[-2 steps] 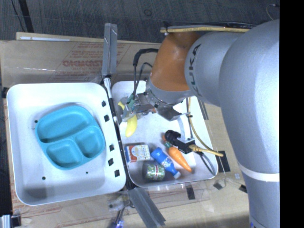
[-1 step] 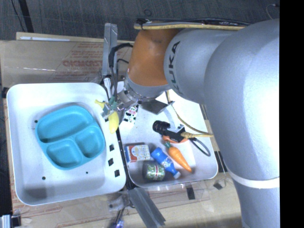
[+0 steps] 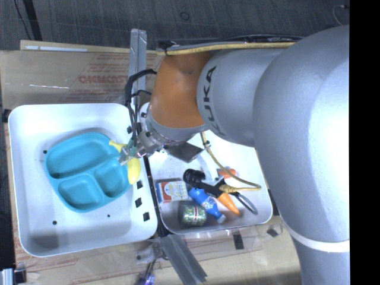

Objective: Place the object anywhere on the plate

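Gripping a small yellow object (image 3: 133,166), pincer (image 3: 129,153) clamped, beside blue plate (image 3: 89,171).

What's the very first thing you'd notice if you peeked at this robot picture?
The huge grey robot arm with its orange band fills the upper right and reaches over toward the left bin. Next comes the bright blue divided plastic plate, lying in the left white bin. A small yellow object sits at the gripper, right over the plate's right edge.
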Tool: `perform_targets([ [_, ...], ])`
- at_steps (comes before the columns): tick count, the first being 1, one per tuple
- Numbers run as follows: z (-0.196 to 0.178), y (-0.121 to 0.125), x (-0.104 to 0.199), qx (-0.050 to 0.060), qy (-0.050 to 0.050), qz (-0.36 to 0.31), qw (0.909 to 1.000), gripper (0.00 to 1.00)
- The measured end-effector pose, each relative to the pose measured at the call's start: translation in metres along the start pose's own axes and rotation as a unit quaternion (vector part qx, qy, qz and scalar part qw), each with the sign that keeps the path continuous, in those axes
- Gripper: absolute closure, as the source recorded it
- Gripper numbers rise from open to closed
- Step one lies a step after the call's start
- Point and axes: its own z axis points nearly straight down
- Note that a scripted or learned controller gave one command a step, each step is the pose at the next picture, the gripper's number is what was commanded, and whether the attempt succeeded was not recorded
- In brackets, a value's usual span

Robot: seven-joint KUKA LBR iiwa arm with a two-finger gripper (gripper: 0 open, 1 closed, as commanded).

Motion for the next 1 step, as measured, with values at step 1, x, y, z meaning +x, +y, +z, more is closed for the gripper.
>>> perform_targets([
  [1,-0.0001,-0.0001,-0.0005,0.0,0.0,0.001,1.0,0.0],
])
